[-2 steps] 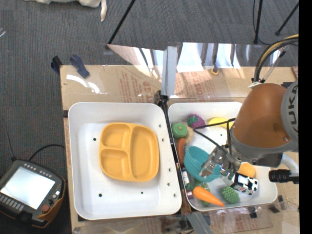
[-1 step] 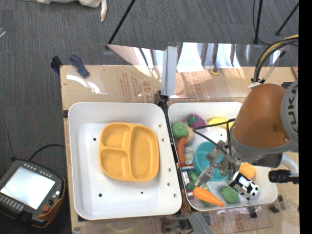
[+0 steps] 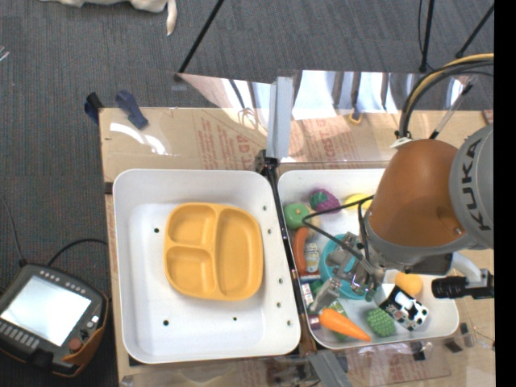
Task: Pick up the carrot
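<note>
The carrot, orange with a green stub at its left end, lies on its side near the front wall of the right bin. My gripper hangs just above and behind it, reaching in from the right under the orange wrist band. Its fingers are spread open, with nothing between them. The carrot is apart from the fingertips and rests on the bin floor.
Around the carrot in the right bin lie a green knobbly toy, a black-and-white cow, a teal piece, a red-orange stick, a green pepper and purple grapes. The left bin holds a yellow divided plate.
</note>
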Motion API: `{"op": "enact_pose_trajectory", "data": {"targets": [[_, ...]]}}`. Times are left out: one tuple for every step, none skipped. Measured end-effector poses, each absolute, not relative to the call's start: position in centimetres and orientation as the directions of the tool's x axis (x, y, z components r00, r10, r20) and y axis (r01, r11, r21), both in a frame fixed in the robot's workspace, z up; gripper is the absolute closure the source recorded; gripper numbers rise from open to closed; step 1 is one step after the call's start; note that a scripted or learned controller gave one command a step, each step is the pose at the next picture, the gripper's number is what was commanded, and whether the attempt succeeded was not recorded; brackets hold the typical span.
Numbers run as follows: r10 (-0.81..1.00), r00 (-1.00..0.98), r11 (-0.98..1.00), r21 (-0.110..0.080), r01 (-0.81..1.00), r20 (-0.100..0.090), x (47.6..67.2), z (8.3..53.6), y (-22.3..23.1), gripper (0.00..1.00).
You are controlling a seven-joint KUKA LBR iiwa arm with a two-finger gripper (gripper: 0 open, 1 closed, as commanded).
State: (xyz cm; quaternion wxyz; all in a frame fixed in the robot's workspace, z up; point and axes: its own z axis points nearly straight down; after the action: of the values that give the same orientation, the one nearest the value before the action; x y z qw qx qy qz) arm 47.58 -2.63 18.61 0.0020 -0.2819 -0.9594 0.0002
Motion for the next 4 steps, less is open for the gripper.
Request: {"op": "enact_pose_trajectory", "data": {"targets": [[0.596, -0.803, 0.803, 0.006, 0.596, -0.01, 48.0, 11.6, -8.8, 0.0], [0.654, -0.755, 0.756, -0.001, 0.655, -0.035, 48.2, 9.4, -10.3, 0.0], [0.676, -0.736, 0.737, -0.004, 0.676, -0.036, 48.0, 9.4, -10.2, 0.0], [0.69, -0.723, 0.724, -0.002, 0.69, -0.035, 48.0, 9.3, -10.4, 0.0]]}}
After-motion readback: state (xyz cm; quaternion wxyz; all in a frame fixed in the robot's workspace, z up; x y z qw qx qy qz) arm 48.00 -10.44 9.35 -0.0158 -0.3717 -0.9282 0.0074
